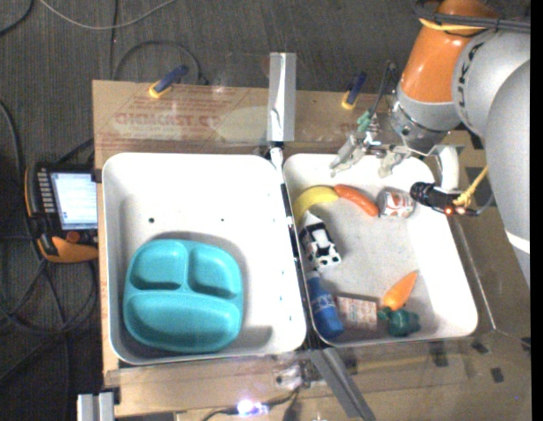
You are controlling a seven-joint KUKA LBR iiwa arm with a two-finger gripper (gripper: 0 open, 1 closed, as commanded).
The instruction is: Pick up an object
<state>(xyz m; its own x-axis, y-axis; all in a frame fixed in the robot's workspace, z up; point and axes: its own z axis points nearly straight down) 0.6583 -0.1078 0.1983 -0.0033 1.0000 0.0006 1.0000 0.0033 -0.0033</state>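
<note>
Nothing lifted yet: two-finger gripper (369, 152) hangs over right white bin's (460, 274) far rim, fingers seemingly spread, empty; long orange sausage-shaped toy (357, 200) lies just below.

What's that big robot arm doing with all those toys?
The robot arm's gripper hangs over the far edge of the right bin, with nothing between its fingers. It's meant to pick something up. Below it lie a banana, an orange sausage-shaped toy, a blue bottle and a carrot. The left bin holds a teal tray.
</note>
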